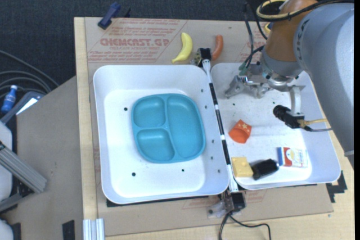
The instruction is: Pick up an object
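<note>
Centre-left: blue divided plate [168,126] in the left bin [107,87]. Right bin [323,168] — orange piece [241,132], yellow block [241,166], black item [264,168], small carton [292,157]. Upper right: gripper [246,86], spread unclear, apparently empty. Risk: closing on bare floor, objects well below. Wrist partly hidden.

A single fixed camera is mounted above the bench [140,36] and looks down at a slant. Its field covers both white bins: the left bin [112,137] sits near frame centre, the right bin [320,160] toward the right edge. The arm [315,36] enters from the right. Dark floor borders the top and left.
</note>
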Controlling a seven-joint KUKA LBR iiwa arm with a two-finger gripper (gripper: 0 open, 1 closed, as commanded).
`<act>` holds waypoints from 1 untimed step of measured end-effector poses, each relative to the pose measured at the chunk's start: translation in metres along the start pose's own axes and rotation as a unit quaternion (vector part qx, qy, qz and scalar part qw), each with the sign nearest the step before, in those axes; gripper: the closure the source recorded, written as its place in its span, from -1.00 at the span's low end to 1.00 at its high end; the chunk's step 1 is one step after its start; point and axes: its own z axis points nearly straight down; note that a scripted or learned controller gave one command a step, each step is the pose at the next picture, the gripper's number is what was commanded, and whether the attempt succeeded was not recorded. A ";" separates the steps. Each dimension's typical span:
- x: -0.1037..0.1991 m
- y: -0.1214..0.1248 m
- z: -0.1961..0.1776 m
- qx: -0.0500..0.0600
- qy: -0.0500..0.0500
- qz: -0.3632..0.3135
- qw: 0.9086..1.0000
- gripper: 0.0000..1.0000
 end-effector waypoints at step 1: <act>0.000 0.001 -0.010 -0.001 -0.001 0.000 1.000 1.00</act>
